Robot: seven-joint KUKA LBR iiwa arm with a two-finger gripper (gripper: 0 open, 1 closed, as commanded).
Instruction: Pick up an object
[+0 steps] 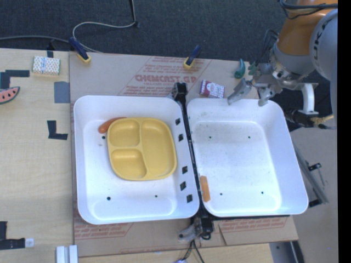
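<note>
Gripper point(248, 93) hangs with fingers spread wide, holding nothing, over right bin point(285, 147) far edge. Nearest pickable: small orange carrot-like piece point(204, 188) against that bin's left wall near the front corner; likely light, stiff, smooth. Long axis runs front-to-back; pinch across its narrow middle

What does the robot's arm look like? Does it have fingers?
The arm is round and chunky, grey with a shiny orange band near the wrist. Black cables loop over its top. At its end sits a small metal gripper with two thin grey fingers.
</note>
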